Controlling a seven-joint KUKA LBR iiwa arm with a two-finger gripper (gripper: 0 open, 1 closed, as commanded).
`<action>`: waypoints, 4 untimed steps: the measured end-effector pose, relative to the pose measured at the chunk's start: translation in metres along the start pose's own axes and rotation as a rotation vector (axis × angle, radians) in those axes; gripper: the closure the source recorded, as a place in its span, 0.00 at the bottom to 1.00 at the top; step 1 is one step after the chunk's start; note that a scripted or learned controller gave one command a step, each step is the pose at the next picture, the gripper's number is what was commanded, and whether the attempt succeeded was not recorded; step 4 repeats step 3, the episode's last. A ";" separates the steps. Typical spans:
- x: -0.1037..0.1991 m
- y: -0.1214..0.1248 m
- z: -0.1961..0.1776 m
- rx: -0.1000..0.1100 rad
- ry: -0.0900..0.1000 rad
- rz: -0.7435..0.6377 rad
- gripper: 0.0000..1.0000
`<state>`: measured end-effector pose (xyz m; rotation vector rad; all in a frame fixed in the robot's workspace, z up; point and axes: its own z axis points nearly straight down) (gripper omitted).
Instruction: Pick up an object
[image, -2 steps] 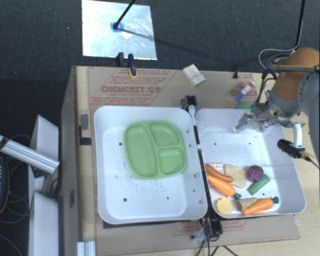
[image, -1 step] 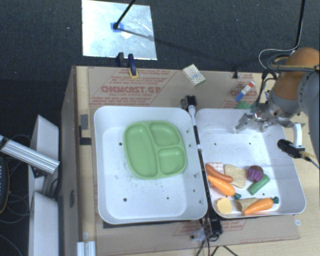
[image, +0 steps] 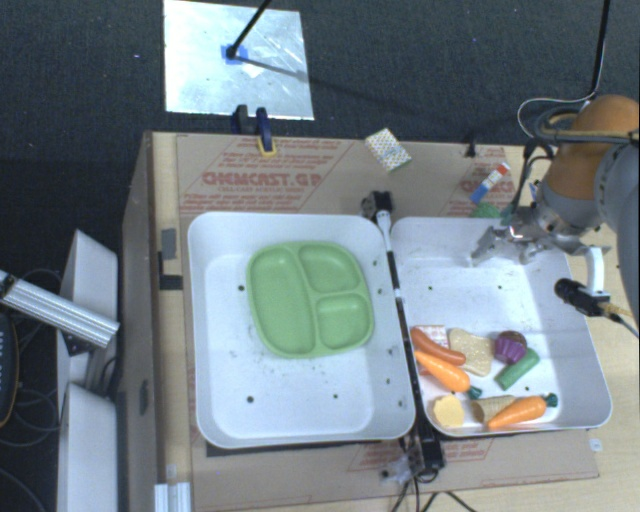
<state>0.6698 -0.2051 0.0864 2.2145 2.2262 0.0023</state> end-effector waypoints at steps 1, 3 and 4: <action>0.000 0.000 0.000 0.000 0.000 0.000 0.00; 0.000 0.000 0.000 0.000 0.000 0.000 0.00; 0.000 0.000 0.000 0.000 0.000 0.000 0.00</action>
